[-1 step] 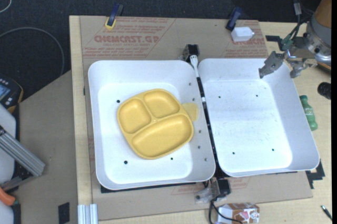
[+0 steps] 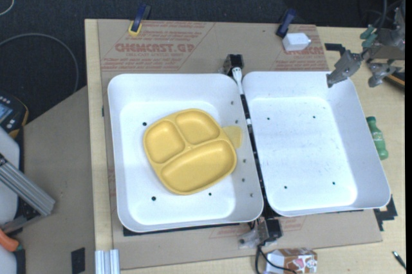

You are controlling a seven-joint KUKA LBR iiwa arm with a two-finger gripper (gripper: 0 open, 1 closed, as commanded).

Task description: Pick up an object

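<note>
**Yellow divided plate sits in the left bin; gripper waits at the far right**

A yellow divided plate point(image 2: 189, 150) with three compartments lies flat in the left bin point(image 2: 129, 99), slightly right of that bin's middle and turned at an angle. Two smaller compartments face the far side and one larger compartment faces the near side. A small flat yellow piece point(image 2: 233, 135) shows just beside the plate's right edge, touching or tucked under it; which one cannot be told.

The right bin point(image 2: 309, 137) stands just beside the left one, their inner rims meeting along a dark strip.

The gripper point(image 2: 340, 70) is at the far right corner of the right bin, over its rim, well apart from the plate. Nothing is seen between its fingers; whether they are spread or closed cannot be told at this size.

On the bench point(image 2: 193, 41), a small white block point(image 2: 296, 42) lies beyond the right bin, and a green object point(image 2: 378, 136) lies just outside the right bin's right wall.
</note>
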